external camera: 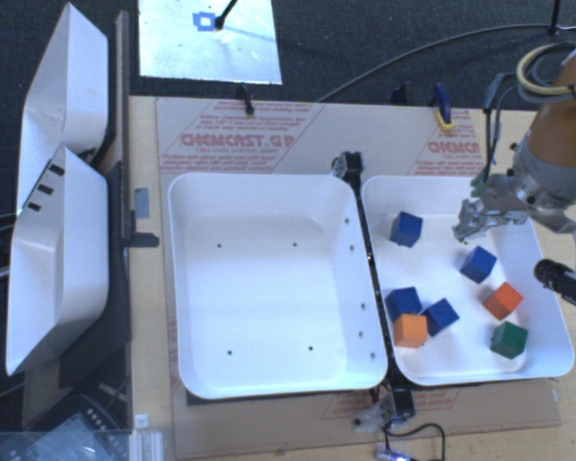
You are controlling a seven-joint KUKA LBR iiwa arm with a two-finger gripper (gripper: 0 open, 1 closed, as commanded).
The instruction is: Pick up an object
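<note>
Camera view showed the gripper (472, 221) poised in the right bin (557, 353), fingers apart and gripping nothing, just above a blue cube (478, 264); next, probably, a descent and closing around it.

Both bins are plain white, left one (269, 296) and right one (547, 353). Blocks in the right bin: four blue (406, 229) (478, 264) (403, 302) (442, 315), two orange (410, 330) (502, 301), one dark green (509, 339). The bench (298, 133) is tan with red lettering, and the arm (562, 137) has an orange band.
</note>
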